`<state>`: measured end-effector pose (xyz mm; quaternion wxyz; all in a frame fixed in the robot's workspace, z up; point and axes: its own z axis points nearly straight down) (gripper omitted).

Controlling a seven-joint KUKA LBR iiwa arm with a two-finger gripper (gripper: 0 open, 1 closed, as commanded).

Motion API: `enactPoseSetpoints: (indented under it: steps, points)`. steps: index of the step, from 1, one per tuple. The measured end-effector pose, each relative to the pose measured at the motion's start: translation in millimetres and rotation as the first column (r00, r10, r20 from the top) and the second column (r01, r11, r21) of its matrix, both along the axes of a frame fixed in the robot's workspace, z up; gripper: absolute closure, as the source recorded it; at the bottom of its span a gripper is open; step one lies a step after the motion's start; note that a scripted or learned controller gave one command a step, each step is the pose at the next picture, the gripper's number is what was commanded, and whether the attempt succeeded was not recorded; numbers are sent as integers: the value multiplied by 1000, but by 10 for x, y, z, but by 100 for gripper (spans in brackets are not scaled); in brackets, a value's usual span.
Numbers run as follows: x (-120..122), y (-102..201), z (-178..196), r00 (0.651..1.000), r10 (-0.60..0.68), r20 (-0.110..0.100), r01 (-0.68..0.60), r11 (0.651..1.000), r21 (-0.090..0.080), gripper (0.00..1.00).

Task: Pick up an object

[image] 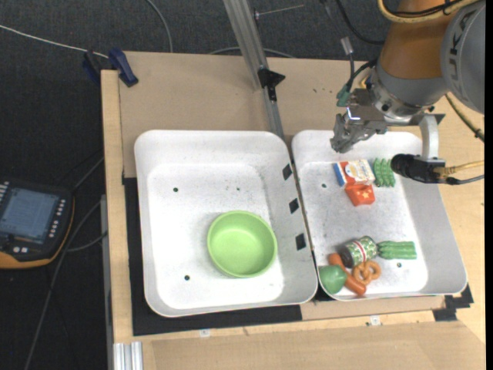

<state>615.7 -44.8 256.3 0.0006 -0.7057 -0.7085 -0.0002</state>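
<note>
A robotics lab, by every visible sign — an industrial arm (431, 45) with an orange band reaches over a plain wooden bench (192, 91) bearing two shallow white bins (154, 153). Loose cables (92, 6) trail across dark carpet (46, 114), a handheld control pendant (31, 222) with a lit screen lies on the floor at left, and a metal pole (246, 29) rises behind the bins — toy food (358, 264) serving as test objects.
</note>
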Motion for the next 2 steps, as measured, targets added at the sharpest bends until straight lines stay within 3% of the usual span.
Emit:
enactPoseSetpoints:
  steps: [2]
  points:
    - [9, 1145, -266, 1000, 1, 0, -1, 1000, 0, 100]
